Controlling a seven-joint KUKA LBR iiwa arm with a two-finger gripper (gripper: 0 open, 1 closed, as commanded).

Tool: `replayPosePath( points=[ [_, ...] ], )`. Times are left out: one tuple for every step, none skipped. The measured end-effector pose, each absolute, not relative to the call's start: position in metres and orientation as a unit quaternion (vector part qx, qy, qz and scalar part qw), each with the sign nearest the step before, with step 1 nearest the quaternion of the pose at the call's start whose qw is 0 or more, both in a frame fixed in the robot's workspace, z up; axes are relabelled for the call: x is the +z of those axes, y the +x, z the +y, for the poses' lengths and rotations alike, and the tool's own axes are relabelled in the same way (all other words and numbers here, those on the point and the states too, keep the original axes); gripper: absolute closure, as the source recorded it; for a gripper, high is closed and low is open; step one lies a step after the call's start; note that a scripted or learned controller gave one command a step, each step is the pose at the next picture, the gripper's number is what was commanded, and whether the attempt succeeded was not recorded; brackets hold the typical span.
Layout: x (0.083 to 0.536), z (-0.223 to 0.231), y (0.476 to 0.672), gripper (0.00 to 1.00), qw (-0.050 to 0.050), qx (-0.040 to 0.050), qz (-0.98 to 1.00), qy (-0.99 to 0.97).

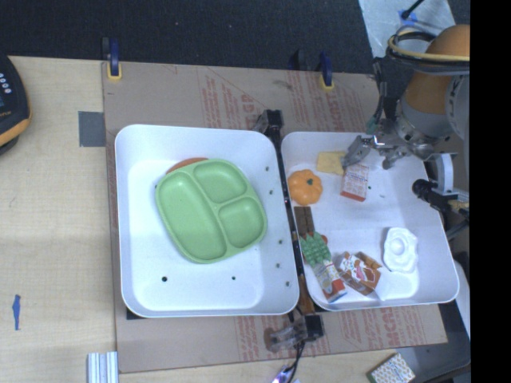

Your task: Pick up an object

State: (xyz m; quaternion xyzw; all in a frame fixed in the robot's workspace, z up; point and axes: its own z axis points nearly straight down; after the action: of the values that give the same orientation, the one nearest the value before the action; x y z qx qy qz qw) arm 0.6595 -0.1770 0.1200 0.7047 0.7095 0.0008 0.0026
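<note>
Two white bins are set side by side on a cardboard-covered bench. Gripper [369,152] is seen over the right bin [435,290], fingers clamped on a small red-and-white packet [354,183] (top edge pinched, rest hanging w/ lower end near the bin floor). Green divided plate [211,209] is held in the left bin [144,294].

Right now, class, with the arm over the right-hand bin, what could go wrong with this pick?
1. The hand sits at the top edge of a small red-and-white packet; so thin a hold could let it slip.
2. The yellow slice lies right beside the packet and may get dragged along.
3. The orange pumpkin is close by and could be knocked if the packet swings.
</note>
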Motion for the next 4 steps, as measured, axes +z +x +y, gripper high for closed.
replayPosePath(
  points=[
    [0.093,-0.160,0.598,0.00,-0.004,-0.0032,0.708,0.706],
    [0.124,-0.185,0.660,0.00,0.003,0.0007,0.709,0.705],
    [0.123,-0.174,0.606,0.00,-0.003,-0.0026,0.708,0.706],
    [0.129,-0.156,0.648,0.00,0.001,0.0004,0.709,0.705]
  ],
)
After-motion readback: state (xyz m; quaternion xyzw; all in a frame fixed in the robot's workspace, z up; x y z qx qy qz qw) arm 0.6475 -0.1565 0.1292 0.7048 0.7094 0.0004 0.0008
